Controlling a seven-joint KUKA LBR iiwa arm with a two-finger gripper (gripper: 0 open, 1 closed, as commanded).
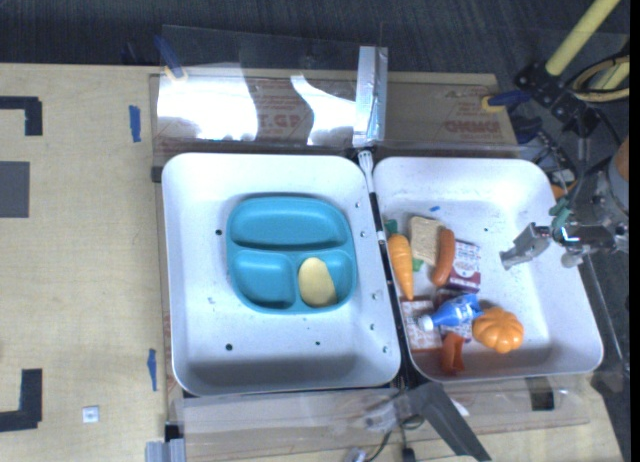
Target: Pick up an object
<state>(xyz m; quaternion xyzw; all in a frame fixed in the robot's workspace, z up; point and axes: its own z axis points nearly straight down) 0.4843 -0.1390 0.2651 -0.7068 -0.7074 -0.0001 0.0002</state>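
Reaching in from the right, the arm hangs over the far right edge of the right bin (520, 175), and its tool (527, 244) hovers above bare white floor near that bin's right wall. The tool is small and partly blurred at this angle, so I cannot tell how it stands, and nothing shows in its grip.

The things to pick lie in a loose heap toward the left and front of the right bin, apart from the tool. A carrot (401, 263) lies lengthwise just beside the bin's left wall. Next to it sits a slice of bread (425, 238), with a sausage (444, 256) leaning across its right side. A dark red packet (465, 266) lies just right of the sausage. Toward the front, a blue and white bottle (452, 313) lies on its side, touching a small orange pumpkin (498, 331) on its right. A red piece (452, 352) pokes out below the bottle; what it is stays unclear.

The left bin (190, 250) holds a blue divided plate (280, 235), and a yellow lemon (317, 281) rests in the plate's front right compartment. Both bins sit side by side on the pale wooden worktop (70, 250).
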